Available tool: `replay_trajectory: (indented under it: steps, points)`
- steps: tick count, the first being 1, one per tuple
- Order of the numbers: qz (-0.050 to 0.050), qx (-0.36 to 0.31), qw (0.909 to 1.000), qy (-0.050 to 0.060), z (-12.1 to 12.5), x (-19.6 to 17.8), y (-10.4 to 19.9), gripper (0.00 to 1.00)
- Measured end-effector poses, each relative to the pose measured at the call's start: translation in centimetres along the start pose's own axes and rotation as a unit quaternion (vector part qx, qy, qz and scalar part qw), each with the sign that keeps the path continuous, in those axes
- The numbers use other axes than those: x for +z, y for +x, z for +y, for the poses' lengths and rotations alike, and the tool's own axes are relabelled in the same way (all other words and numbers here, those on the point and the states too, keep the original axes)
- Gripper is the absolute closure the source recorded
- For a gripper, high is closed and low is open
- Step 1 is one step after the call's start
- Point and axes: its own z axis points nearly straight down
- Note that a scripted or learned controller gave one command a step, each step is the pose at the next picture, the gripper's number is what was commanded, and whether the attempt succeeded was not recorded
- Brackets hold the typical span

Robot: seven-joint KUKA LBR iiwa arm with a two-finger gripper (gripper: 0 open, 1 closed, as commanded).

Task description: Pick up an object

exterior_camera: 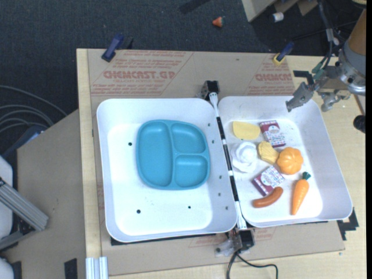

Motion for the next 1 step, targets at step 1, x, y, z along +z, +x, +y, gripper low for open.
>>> replay_trajectory:
  steps: [1]
  points:
    - [0.000,0.000,1.0000,0.000,-2.85,15.84,2.56,0.00]
